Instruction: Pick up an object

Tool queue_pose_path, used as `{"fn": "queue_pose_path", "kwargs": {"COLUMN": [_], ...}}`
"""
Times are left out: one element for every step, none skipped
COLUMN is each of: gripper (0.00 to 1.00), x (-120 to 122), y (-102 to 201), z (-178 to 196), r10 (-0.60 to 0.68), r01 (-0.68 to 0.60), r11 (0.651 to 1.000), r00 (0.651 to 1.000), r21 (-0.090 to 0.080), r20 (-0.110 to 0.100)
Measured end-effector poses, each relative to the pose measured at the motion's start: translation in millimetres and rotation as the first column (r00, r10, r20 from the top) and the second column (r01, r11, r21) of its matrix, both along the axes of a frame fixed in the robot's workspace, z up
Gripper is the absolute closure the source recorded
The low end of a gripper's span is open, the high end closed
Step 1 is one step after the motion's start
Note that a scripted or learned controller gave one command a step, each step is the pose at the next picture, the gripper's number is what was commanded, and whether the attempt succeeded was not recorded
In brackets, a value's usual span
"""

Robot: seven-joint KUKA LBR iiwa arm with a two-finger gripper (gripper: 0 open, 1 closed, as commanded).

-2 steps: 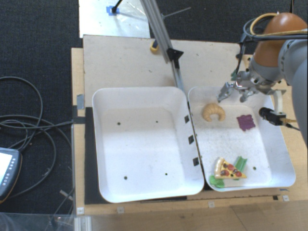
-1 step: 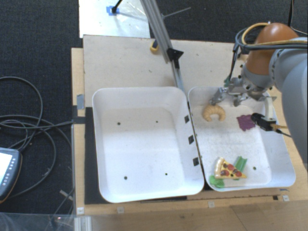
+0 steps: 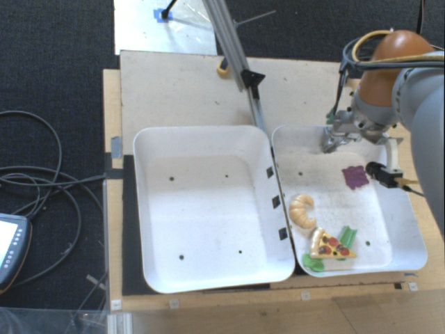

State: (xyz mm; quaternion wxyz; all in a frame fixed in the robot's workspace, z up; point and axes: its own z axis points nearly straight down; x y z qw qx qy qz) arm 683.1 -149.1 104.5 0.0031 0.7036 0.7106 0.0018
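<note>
The purple piece (image 3: 355,177) lies flat near the right bin's (image 3: 407,256) far wall, croissant (image 3: 302,211) and pizza slice (image 3: 331,245) nearer the front. My fingers (image 3: 334,139) hang over the back corner, empty; how wide they stand I cannot tell.

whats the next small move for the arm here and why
Probably shift the gripper toward the near side of the right bin and over the purple piece. It now sits at the bin's far edge, apart from every object; the purple piece is the closest, with the croissant and pizza slice farther off.
</note>
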Motion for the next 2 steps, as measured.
{"fn": "queue_pose_path", "kwargs": {"gripper": [1.0,1.0], "x": [8,10], "y": [3,12], "z": [64,113], "r10": [-0.004,-0.003], "r01": [0.004,0.003], "r11": [1.0,1.0], "r00": [1.0,1.0], "r21": [0.0,0.001], "r20": [0.003,0.001]}}
